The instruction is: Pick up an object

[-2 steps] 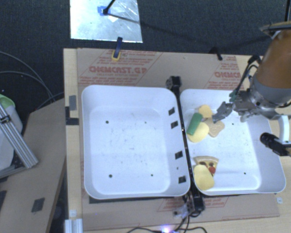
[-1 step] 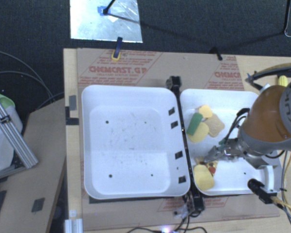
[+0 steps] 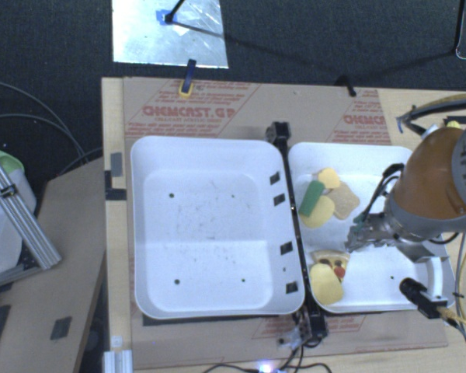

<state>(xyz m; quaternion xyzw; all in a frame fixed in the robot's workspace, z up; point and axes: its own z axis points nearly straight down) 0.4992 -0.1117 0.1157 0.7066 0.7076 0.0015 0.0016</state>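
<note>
Yellow and green sponge-like pieces (image 3: 320, 199) lie clustered in the right bin (image 3: 373, 290), at ten o'clock from the gripper (image 3: 359, 237); another yellow piece (image 3: 326, 280) sits at seven o'clock. Whether the gripper grasps anything, I cannot tell.

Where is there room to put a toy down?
The left bin has a wide bare floor between its walls. The right bin is crowded: a green and yellow pile and a yellow piece sit along its left side, with the gripper beside them.

Left white bin (image 3: 151, 208), metal sheet (image 3: 168, 22)
</note>
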